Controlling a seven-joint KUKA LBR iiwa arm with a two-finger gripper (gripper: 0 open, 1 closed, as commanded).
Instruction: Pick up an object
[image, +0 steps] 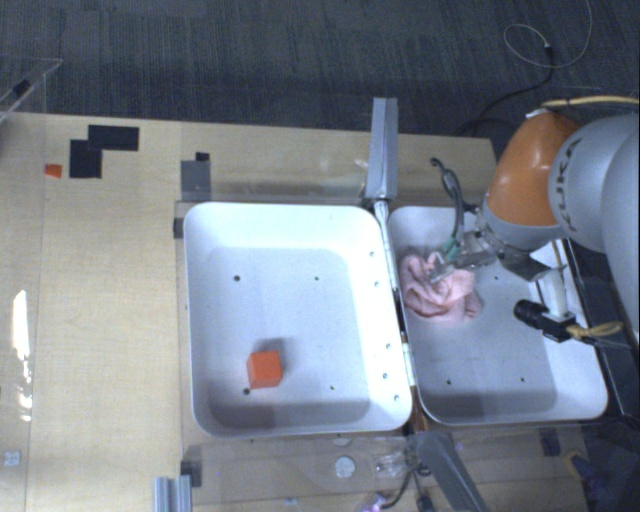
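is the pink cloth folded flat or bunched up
Bunched up. The pink cloth lies as a crumpled heap with visible folds and ridges in the right bin, with the gripper at its upper edge.

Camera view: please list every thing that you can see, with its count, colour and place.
bench: one, pale wood, under both bins
left bin: one, white, middle of the bench
right bin: one, white, beside the left bin
block: one, orange, lower left part of the left bin
cloth: one, pink, crumpled, upper left part of the right bin
black marks: a few, top left of the bench
small tag: one, orange, beside the black marks
arm: one, grey with orange band, over the right bin
gripper: one, at the cloth's upper right edge
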